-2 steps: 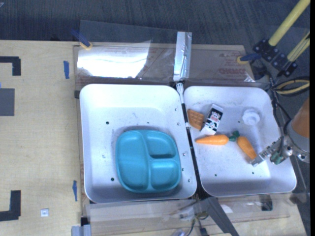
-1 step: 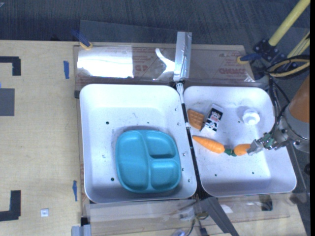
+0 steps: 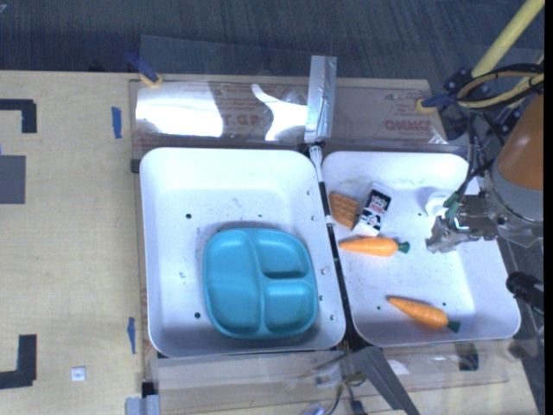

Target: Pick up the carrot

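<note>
Two carrots lie in the right-hand bin (image 3: 488,305). The upper carrot (image 3: 369,246) rests near the bin's left wall, leafy end pointing right; the lower carrot (image 3: 419,311) lies tilted toward the front right corner. Both look like small toy pieces, so I'd guess light, hard and smooth, tapered enough to slip out if pinched near the tip. The thick middle, squeezed across the width, seems the safest hold.

The gripper (image 3: 449,230) hangs just right of the upper carrot's green end, apart from it, nothing between its fingers. From this angle it's a blur of metal, and I cannot tell whether the jaws stand apart or together.

Just above the upper carrot sit a brown waffle-like piece (image 3: 344,208) and a small black-and-white carton (image 3: 373,210), close enough to be nudged. The left bin (image 3: 164,232) carries a blue divided plate (image 3: 259,282). The bins sit on a pale wooden bench (image 3: 65,232), with yellow cabling (image 3: 510,28) beyond the arm.
</note>
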### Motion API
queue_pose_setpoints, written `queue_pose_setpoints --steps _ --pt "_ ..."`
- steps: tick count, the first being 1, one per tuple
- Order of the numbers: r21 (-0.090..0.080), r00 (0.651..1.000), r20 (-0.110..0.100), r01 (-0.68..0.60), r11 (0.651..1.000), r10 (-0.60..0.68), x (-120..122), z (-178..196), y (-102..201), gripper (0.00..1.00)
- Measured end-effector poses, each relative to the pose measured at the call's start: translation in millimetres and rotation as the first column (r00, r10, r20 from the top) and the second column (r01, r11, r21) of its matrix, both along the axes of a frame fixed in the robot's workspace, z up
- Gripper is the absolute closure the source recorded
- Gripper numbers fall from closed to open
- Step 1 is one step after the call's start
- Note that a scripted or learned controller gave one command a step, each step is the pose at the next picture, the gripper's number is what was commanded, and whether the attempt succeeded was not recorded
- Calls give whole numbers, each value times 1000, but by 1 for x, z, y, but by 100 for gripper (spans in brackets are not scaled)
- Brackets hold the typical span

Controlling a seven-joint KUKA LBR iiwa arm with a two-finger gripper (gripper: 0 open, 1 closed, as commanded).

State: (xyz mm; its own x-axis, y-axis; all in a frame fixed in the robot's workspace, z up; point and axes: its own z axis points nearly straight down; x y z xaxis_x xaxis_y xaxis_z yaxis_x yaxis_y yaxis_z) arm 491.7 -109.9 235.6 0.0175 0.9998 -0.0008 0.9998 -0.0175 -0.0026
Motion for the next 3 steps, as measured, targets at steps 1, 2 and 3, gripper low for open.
queue_pose_setpoints --steps 1,2,3 --pt "0 1000 -1 0 1000 0 0 0 0 0" --pt "3 999 -10 -36 999 36 34 -117 18 0" --pt "2 988 2 -156 988 156 91 -52 88 0"
